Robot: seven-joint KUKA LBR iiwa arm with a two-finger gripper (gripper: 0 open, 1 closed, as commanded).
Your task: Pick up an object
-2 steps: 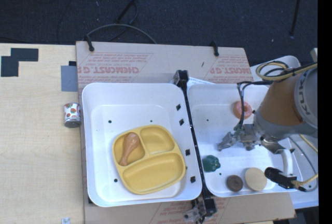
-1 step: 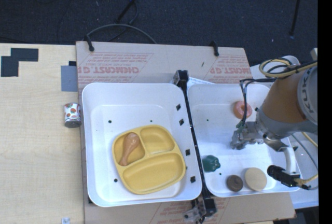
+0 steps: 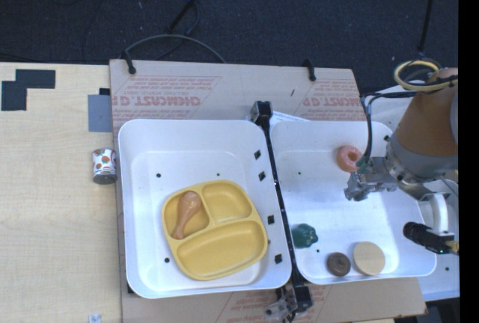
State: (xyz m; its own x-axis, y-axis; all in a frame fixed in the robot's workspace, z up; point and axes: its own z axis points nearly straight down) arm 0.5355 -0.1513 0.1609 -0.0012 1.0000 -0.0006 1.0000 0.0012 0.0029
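Observation:
In the right bin [image 3: 314, 142] lie a pink doughnut-shaped ring [image 3: 347, 158] at the back, a dark green lump [image 3: 303, 235] near the front left, a small brown disc [image 3: 338, 264] and a pale tan disc [image 3: 368, 258] at the front. My gripper [image 3: 358, 188] hangs over the right bin, just below and to the right of the pink ring and apart from it. The left bin [image 3: 142, 142] holds a yellow divided plate [image 3: 217, 247] with an orange drumstick [image 3: 186, 213] in its upper left compartment.
A small patterned can [image 3: 104, 165] stands on the bench left of the left bin. A black divider [image 3: 271, 187] runs between the bins. Black cable and a yellow coil [image 3: 416, 72] sit by the arm at the right edge.

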